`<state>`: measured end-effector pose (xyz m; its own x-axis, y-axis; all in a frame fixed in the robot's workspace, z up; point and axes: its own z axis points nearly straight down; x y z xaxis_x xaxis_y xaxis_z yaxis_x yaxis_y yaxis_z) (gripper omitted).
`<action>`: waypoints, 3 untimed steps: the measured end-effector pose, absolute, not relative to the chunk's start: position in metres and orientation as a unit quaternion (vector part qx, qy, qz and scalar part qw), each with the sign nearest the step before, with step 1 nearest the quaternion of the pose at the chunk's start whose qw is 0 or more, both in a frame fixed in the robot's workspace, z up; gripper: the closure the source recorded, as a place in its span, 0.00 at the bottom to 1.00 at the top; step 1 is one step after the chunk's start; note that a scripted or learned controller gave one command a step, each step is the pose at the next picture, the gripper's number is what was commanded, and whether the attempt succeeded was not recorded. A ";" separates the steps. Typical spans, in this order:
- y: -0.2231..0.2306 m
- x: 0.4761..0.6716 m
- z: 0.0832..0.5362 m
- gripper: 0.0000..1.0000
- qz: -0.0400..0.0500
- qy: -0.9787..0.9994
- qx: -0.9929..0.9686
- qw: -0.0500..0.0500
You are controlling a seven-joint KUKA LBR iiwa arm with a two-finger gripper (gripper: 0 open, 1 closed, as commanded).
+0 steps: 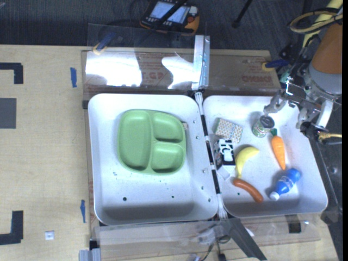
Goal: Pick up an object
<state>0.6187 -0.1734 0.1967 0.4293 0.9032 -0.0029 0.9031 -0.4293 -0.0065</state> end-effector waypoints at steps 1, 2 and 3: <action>-0.199 0.607 0.129 0.00 -0.007 -0.525 -0.851 -0.005; -0.199 0.605 0.127 0.00 -0.004 -0.525 -0.851 -0.003; -0.197 0.569 0.091 0.00 -0.003 -0.547 -0.837 0.008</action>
<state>0.5695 -0.1975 0.0905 0.4023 0.9154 0.0139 0.9155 -0.4022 -0.0097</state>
